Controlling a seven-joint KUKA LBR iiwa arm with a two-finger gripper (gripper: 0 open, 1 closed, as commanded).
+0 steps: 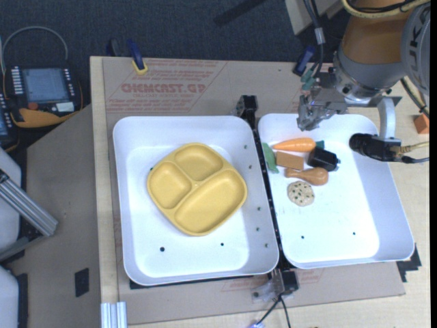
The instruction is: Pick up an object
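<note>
The gripper (308, 120) was observed at the far rim of the right bin (355, 241), pointed down, just above and left of the toy carrot (294, 144). Whether the jaws were apart or together could not be told; nothing was seen between them.

A cluster of small items was noted in the far left part of the right bin. The orange carrot lay crosswise, with a green piece (271, 158) just beside its left end near the bin wall. A tan block (289, 160) was recorded directly below the carrot, touching it. A black object (322, 159) sat at the right of the carrot. A brown drumstick-shaped piece (308, 175) lay below the block, and a round speckled cookie (300, 193) lay just nearer than that.

In the left bin (136, 183) a yellow three-compartment plate (196, 188) was seen, roughly centred. Both bins rested on a cardboard-covered surface (171, 84). The grey arm with orange band (382, 19) entered from upper right.
</note>
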